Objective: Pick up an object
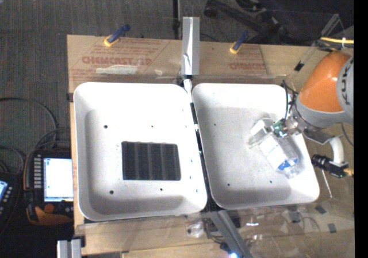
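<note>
The left bin [92, 136] lies well away from the claw and holds a dark ribbed tray [150, 161]. The right bin [230, 159] lies under the claw [282, 129]; whether that is released or clenched I cannot tell. Just below the claw, running down and rightward from it, lies a clear plastic packet [280, 152] with a blue patch. It looks light, crinkly and slippery; its middle, across the narrow width, seems the best hold.

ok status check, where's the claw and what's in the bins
Claw over right bin, grip state unclear. Clear plastic item with blue label just beside it, not seen held. Dark ribbed tray in left bin.
</note>
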You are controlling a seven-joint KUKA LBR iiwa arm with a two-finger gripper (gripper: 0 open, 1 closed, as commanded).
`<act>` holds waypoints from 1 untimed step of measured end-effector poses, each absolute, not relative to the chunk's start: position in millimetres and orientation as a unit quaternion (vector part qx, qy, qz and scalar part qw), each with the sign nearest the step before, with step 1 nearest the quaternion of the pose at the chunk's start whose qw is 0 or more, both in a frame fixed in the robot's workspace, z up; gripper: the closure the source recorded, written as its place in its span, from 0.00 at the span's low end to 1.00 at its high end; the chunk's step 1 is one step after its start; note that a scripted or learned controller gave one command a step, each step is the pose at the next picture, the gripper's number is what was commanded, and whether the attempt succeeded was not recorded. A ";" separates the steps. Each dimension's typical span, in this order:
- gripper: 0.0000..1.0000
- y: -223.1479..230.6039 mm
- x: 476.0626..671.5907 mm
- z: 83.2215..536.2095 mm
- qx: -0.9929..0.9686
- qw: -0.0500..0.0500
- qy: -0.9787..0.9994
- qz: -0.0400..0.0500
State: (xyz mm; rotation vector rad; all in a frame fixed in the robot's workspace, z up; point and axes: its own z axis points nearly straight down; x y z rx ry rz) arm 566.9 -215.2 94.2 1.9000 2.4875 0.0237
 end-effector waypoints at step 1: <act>0.00 -220.5 565.0 203.2 0.620 0.001 0.785 0.000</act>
